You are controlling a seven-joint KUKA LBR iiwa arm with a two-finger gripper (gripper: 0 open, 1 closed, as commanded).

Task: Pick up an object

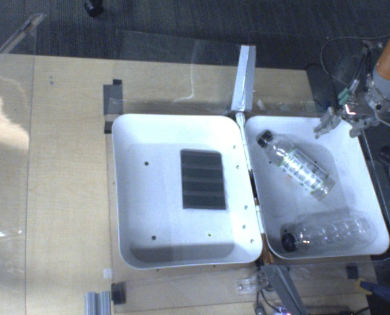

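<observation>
Gripper (342, 120), fingers spread and grasping nothing, hovers over the right bin's (371, 176) far edge; the clear bottle (296, 163) below looks light, slippery, crushable, best pinched across its ribbed middle.

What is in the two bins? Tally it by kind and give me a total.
Clear plastic bottles: 2, upper bottle and lower bottle, both lying in the right bin
Dark ribbed pad: 1, in the left bin
Total: 3

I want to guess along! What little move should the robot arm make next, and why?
Probably glide left and lower toward the upper bottle. The gripper hovers over the right bin's far corner, holding nothing, and that bottle lies closest.
</observation>
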